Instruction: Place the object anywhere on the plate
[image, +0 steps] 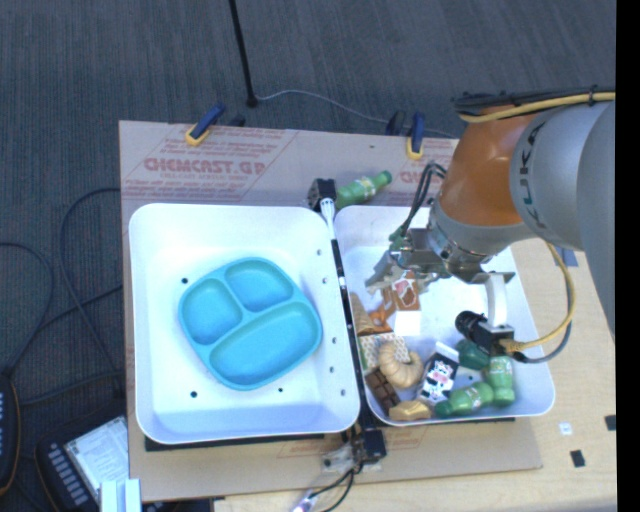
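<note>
The grey arm (560, 180) with its orange band looms largest at the upper right of the frame, reaching down over the right-hand bin (535, 400). Its claw (405, 268) hangs just above the upper left part of that bin's jumble, metal fingers spread apart with nothing seen between them; a small red-and-white packet (404, 293) lies directly beneath the tips, and whether they touch it cannot be told from this angle.

The bin's lower half is crowded with toy food: a croissant (406, 371), a waffle-like biscuit (387, 349), a brown chocolate piece (377, 385), a black-and-white carton (437, 378) and green bottles (478, 393). Another green bottle (362, 188) lies outside on the counter (250, 165), above the gap between the bins.

In the left-hand bin (160, 390), the blue divided plate (250, 322) sits at centre, all three compartments bare.

The task appears to be at its opening stage. No object has been lifted, and the likely target, the packet under the claw, remains in the right bin, well apart from the plate. Still to come, on this reading: a secure grip, a lift clear of the clutter, a carry leftward across the bin walls, and a release onto the plate.
</note>
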